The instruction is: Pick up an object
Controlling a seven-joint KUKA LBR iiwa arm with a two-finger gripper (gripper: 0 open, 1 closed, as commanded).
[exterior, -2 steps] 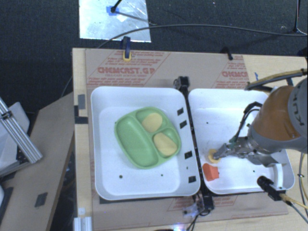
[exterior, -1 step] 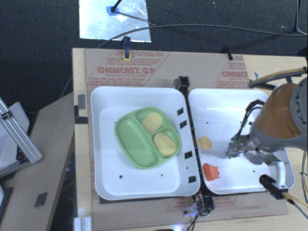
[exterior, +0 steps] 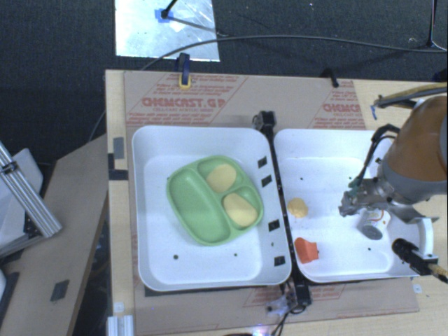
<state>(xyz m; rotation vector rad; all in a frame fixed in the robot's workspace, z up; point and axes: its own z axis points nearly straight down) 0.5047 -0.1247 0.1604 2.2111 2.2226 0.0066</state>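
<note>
two loose items (exterior: 297, 208) (exterior: 306, 250) in rt bin (exterior: 329, 152), gripper (exterior: 369, 219) nearby.

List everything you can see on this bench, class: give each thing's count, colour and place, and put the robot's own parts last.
Bins: two, white, side by side on the bench.
Divided plate: one, green, in the left bin.
Pale food pieces: two, yellow, one in each small plate compartment.
Small round piece: one, yellow, right bin, near the divider.
Small block: one, orange-red, right bin, front left corner.
Arm: one, grey with orange band, over the right bin.
Gripper: one, low over the right bin's floor.
</note>
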